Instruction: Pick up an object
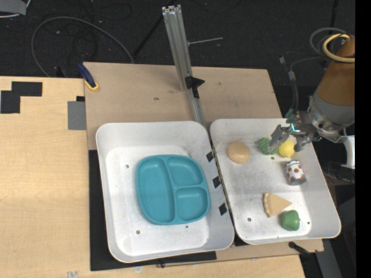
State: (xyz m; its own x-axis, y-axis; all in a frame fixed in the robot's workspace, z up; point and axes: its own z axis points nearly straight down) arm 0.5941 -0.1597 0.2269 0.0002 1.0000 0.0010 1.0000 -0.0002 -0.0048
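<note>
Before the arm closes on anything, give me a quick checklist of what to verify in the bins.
1. Gripper over the right bin: ok.
2. Yellow piece right by the gripper: ok.
3. Anything held between the fingers: cannot tell.
4. Green piece crowding the yellow one: not ok, they look touching.
5. Small can apart from the yellow piece: ok.
6. Blue tray away in the left bin: ok.

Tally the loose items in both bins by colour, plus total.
Teal: 1, divided plate, left bin
Green: 2, small piece, round piece
Yellow: 1, round piece at the gripper
Beige: 1, bun-like lump
Tan: 1, wedge
Red-and-white: 1, small can
Total: 7, six in the right bin
</note>
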